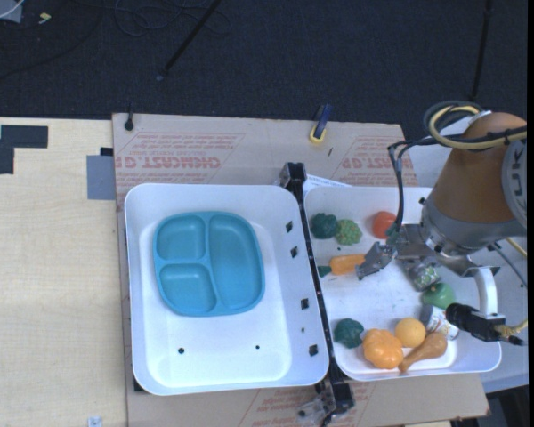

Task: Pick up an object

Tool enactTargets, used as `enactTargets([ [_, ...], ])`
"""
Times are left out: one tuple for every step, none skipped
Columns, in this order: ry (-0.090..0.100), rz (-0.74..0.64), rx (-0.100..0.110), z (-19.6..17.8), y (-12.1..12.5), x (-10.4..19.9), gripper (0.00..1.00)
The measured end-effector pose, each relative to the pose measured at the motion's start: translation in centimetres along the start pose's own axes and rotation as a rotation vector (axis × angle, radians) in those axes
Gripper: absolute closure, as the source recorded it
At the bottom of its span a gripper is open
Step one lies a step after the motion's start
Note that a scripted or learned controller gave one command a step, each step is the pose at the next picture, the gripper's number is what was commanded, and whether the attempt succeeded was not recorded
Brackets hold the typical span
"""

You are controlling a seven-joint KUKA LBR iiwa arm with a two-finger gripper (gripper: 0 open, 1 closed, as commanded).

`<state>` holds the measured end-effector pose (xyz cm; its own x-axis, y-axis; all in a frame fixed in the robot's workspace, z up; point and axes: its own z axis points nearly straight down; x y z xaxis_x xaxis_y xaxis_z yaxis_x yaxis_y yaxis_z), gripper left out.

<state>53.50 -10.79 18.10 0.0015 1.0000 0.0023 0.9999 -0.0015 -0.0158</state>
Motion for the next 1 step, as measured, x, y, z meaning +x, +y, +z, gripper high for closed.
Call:
enactTargets([
  [-0.002, -0.002, -0.014, -0.71, 0.31, -0.04, 0.00],
])
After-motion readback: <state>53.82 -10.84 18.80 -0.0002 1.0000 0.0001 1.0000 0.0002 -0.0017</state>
